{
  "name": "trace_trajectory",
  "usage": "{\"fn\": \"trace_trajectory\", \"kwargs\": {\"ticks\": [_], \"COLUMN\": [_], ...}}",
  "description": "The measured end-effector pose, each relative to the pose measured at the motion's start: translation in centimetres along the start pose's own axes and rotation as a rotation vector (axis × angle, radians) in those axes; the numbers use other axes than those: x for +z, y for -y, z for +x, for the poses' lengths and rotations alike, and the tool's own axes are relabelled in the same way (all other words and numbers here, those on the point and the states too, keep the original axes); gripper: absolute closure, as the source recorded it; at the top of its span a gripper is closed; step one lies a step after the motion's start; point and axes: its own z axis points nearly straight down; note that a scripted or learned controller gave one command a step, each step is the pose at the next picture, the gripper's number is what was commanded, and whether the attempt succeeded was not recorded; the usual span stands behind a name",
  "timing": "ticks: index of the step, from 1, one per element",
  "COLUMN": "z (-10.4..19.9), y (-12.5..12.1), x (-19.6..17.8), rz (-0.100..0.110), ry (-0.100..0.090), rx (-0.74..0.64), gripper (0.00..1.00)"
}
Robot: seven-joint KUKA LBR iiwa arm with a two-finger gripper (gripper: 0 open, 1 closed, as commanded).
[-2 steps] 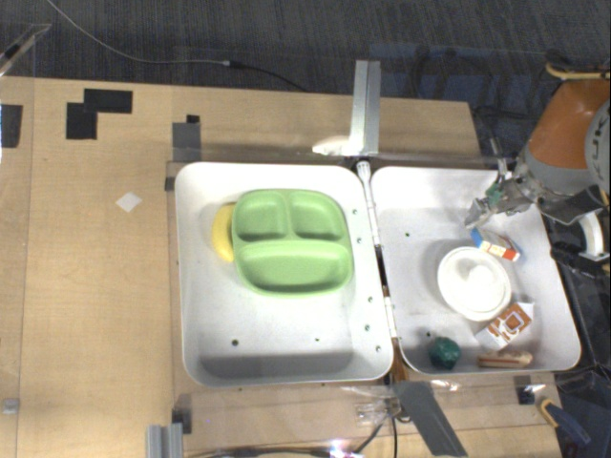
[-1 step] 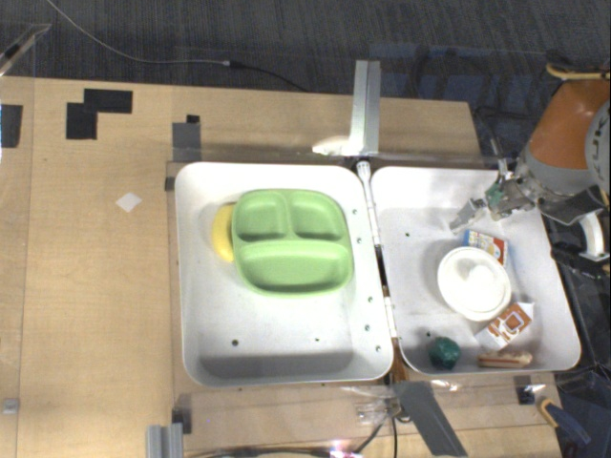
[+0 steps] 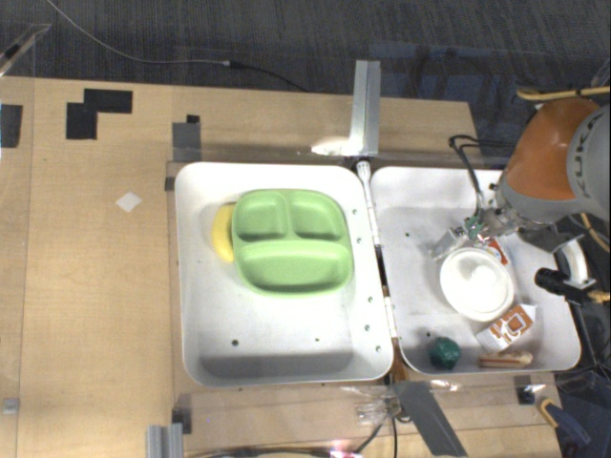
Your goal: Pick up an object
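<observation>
Nearest us, along the lower edge of the right bin (image 3: 410, 351), we see a dark green ball (image 3: 444, 353), a thin brown stick (image 3: 504, 360) and a small orange-and-white packet (image 3: 507, 325). Just above them sits a white bowl (image 3: 474, 282). Over the bowl's upper rim we find the claw (image 3: 480, 227), hanging from the grey arm (image 3: 554, 175) with its orange band; whether it is released or clenched we cannot tell, and we see nothing held in it. Across the divider, the left bin (image 3: 205, 342) holds a green divided tray (image 3: 289, 240) with a yellow object (image 3: 222, 233) tucked against its left side. We judge the pick not yet made: every object lies in a bin on the tabletop (image 3: 86, 284), and the grasp and lift remain.
</observation>
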Motion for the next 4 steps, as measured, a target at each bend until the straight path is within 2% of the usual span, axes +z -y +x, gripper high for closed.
{"fn": "trace_trajectory", "kwargs": {"ticks": [1, 2, 3, 4], "z": [4.7, 4.8, 6.6, 9.9], "y": [2.4, 1.2, 3.9, 6.8], "x": [-0.2, -0.2, -0.2, -0.3], "rz": [-0.003, -0.003, -0.006, -0.007], "ry": [0.0, 0.003, 0.004, 0.005], "rx": [-0.026, -0.183, -0.221, -0.188], "gripper": [0.0, 0.0, 0.0, 0.0]}}
